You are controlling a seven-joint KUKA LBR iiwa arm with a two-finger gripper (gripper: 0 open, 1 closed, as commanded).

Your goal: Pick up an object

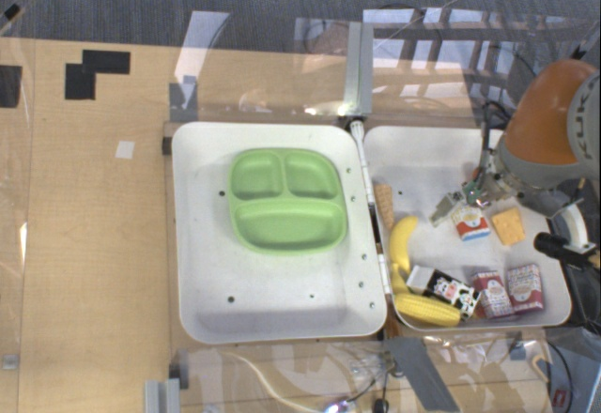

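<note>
My gripper [460,206] hangs low over the right bin [423,153], near its middle right, and stands open with nothing between its fingers. Just below it lies a small red and white box [472,227], with an orange square cracker [508,226] to its right. A banana [403,248] and a yellow corn cob [427,311] lie toward the bin's left front. A black and white carton [443,286] and two red cartons [491,296] [526,287] line the front edge. A tan cone [383,205] lies along the left wall.
The left bin [202,289] holds a green divided plate [285,198]. A metal divider [368,205] runs between the bins. The arm's orange band [549,115] hangs over the right bin's far right corner. Clear panels stand behind the bins.
</note>
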